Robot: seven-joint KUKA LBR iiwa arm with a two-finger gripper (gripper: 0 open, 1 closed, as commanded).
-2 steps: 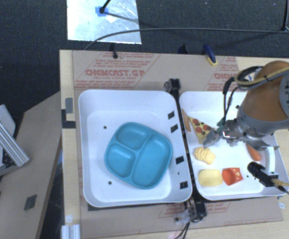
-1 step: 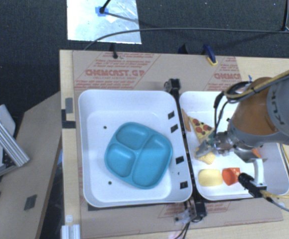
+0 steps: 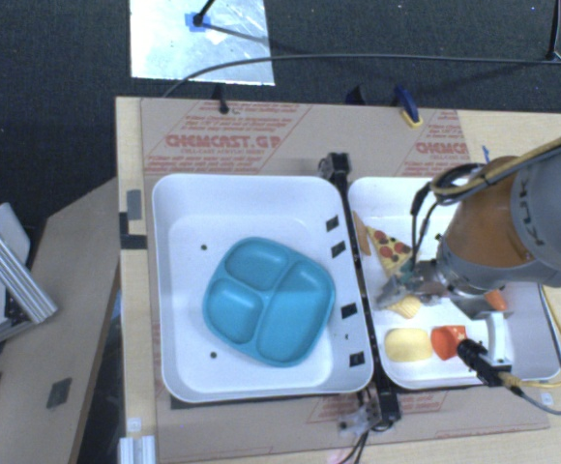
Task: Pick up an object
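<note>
1. While the grey arm [image 3: 527,220] reaches in from the right with its orange band bulking over the right bin [image 3: 377,193], we see the end effector [image 3: 401,286] low inside that bin, pointing toward the divider between the bins; we cannot tell how it is set, wide or narrow, nor whether anything sits in it.
2. Just beyond the end effector, toward the far rim, lies a pizza slice toy [image 3: 387,245]. Just below the end effector a pale yellow piece [image 3: 405,307] touches or nearly touches the tip. Nearer the front rim lie a yellow block [image 3: 408,344] and, beside it, an orange-red piece [image 3: 448,340], both close under the wrist.
3. To the end effector's left, across the divider, the left bin [image 3: 179,259] carries a blue sectioned plate [image 3: 268,300], well apart from the tip.
4. Black clips line the divider [image 3: 350,278], which stands just beside the end effector on its left. The arm's body covers the bin's right half.
5. Both bins sit on brown cardboard [image 3: 222,133] on the tabletop [image 3: 131,153].
</note>
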